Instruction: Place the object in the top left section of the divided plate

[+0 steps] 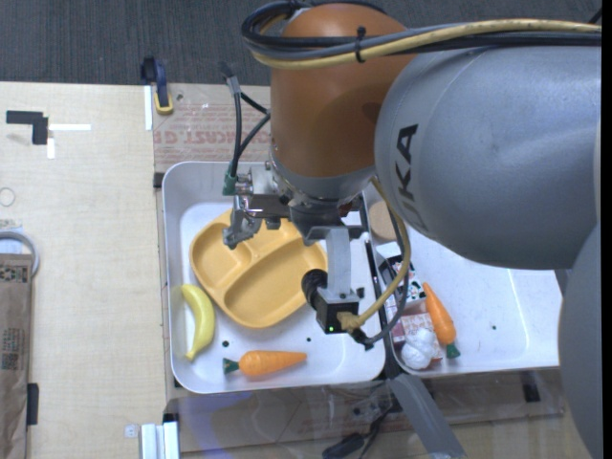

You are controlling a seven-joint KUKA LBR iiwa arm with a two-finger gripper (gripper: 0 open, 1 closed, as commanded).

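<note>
A yellow divided plate (251,285) lies tilted in the left white bin (175,256). My gripper (238,228) hangs over the plate's upper left part, below the orange wrist band. The arm's bulk hides the plate's upper right rim. I see no object between the gripper and the plate. A yellow banana (199,319) lies just left of the plate. An orange carrot (268,361) lies below the plate, near the bin's front wall.
The right bin (507,347) holds a second carrot (439,317) and a white bulb-like item (417,348) near its left wall. Black cables and a small black box (331,306) hang from the wrist over the plate's right edge. Bare wooden bench lies to the left.
</note>
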